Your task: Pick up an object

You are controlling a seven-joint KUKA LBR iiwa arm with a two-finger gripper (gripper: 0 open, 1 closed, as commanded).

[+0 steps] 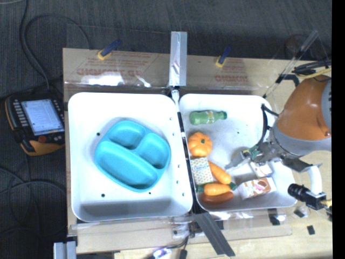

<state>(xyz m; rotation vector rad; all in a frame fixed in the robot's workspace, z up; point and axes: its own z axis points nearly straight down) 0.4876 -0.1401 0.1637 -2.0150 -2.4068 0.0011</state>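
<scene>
Pincer (243, 156): low inside right bin (237, 104); whether spread or pressed together cannot be told. Right bin contents: green bottle (207, 116), small pumpkin (199, 143), patterned packet (201, 171), two carrots (218, 190), small carton (254, 188). Left bin (86, 109): blue divided tray (132, 154).

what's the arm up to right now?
The KUKA arm reaches in from the right over the right bin, its gripper low in the bin's middle, close to the carton. Nothing is visibly held. A green bottle, small pumpkin and carrots lie along the bin's left side. The left bin holds a blue divided tray.
</scene>
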